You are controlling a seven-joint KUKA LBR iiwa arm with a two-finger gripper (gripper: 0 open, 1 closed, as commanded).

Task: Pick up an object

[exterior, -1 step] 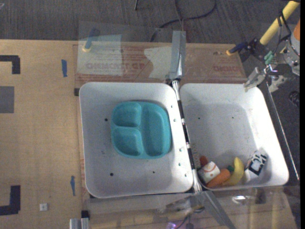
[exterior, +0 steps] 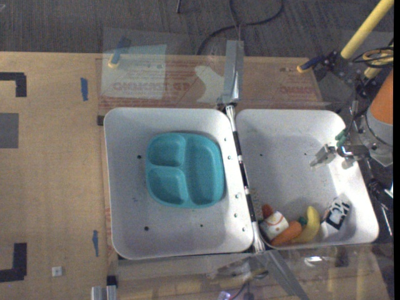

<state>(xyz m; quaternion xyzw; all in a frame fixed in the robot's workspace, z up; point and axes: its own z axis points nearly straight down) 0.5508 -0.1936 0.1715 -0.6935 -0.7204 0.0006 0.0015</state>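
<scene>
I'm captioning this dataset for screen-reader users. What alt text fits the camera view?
A robot hand hovers at the right bin's far right side, away from the toy carrot, banana and other small items clustered in its near corner. The left bin holds a teal divided plate.

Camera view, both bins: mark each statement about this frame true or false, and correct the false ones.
1. The teal divided plate lies in the left bin. True.
2. The toys are piled in the right bin's far corner. False: they sit along its near edge.
3. The gripper hangs over the right bin. True.
4. The toy carrot lies on the plate. False: it is in the right bin, beside the toy banana.
5. The black-and-white block is in the left bin. False: right bin.
</scene>
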